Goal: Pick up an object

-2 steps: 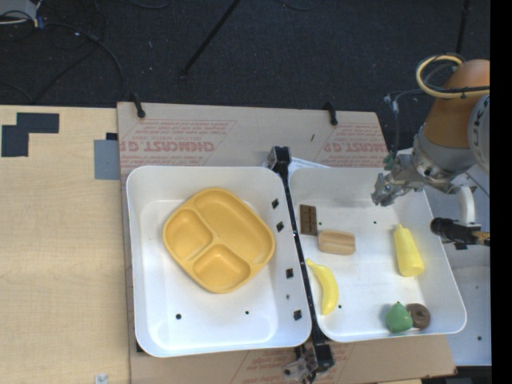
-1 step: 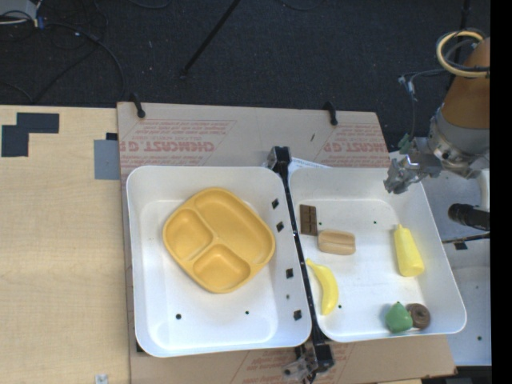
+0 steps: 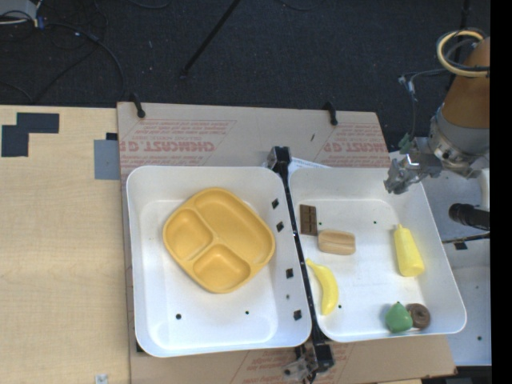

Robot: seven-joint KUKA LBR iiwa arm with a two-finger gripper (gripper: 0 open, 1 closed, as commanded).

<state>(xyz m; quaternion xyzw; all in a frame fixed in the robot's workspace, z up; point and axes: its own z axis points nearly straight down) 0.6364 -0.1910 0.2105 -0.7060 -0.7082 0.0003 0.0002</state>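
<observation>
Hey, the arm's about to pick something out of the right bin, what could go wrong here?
The green object touches the brown ring in the corner of the right bin, so a grab may nudge both. The banana lies close to the divider, leaving little finger room. The gripper hovers at the far rim, away from every item.

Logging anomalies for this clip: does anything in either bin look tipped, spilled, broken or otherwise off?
Nothing stands out. The yellow divided plate lies flat in the left bin; the banana, bread piece and yellow bottle lie apart in the right bin. The tool sits over the right bin's far corner.
</observation>
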